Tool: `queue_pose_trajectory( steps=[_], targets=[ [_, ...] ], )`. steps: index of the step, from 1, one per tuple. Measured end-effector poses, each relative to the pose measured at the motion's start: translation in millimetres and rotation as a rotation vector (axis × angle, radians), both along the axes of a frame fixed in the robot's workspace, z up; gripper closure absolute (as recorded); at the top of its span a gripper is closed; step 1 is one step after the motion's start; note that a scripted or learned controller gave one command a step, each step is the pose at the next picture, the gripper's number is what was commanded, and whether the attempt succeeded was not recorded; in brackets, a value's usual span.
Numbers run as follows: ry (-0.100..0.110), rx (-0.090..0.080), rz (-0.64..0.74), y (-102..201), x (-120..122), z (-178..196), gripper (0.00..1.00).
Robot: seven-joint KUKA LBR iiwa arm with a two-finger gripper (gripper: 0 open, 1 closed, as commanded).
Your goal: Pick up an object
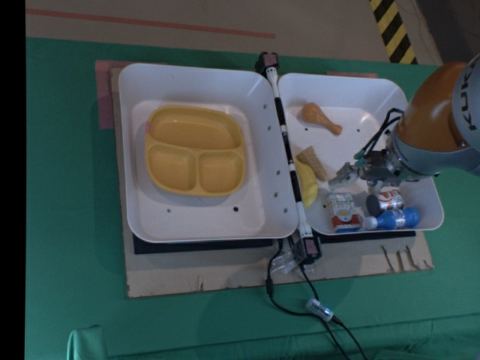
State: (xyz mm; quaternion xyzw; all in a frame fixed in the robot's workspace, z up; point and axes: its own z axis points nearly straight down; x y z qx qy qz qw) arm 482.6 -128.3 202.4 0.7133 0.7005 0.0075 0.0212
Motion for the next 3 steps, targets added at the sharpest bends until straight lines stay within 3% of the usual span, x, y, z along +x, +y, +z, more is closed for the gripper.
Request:
queue_pose_trajectory(
  steps=[1, 2, 3],
  targets=[
    [-0.010, -0.005, -0.007, -3, 2, 13, 1.00],
    [-0.011, -0.004, -0.007, -3, 2, 14, 0.00],
    [0.017, 0.011, 0.011, -37, -10, -15, 0.00]
  ],
)
